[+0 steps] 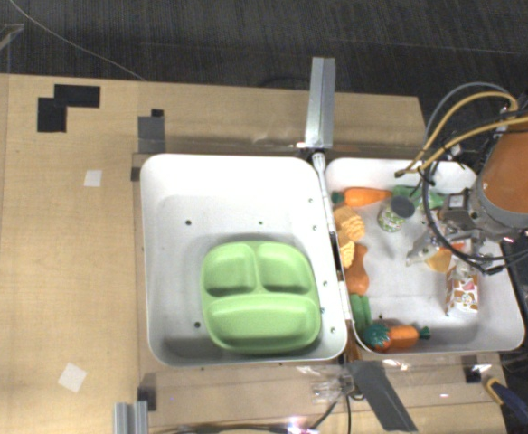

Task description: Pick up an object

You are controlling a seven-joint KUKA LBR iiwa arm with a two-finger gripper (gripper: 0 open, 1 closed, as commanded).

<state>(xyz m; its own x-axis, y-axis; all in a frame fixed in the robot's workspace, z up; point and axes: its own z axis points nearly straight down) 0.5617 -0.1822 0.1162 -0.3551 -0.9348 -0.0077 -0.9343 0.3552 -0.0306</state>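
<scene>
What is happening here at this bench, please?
A grey robot arm with an orange band reaches in from the right over the right bin, which holds toy food: a carrot, a small can, a carton and others. Its pincer is low among these items, but nothing is clearly held. The left bin holds a green divided tray.

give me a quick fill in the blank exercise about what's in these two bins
1. The green divided tray lies in the ____ bin as the camera sees it.
2. The carrot at the far edge of the right bin is ____ in colour.
3. The tray has ____ compartments.
4. The arm reaches over the ____ bin.

Missing words: left; orange; three; right
</scene>
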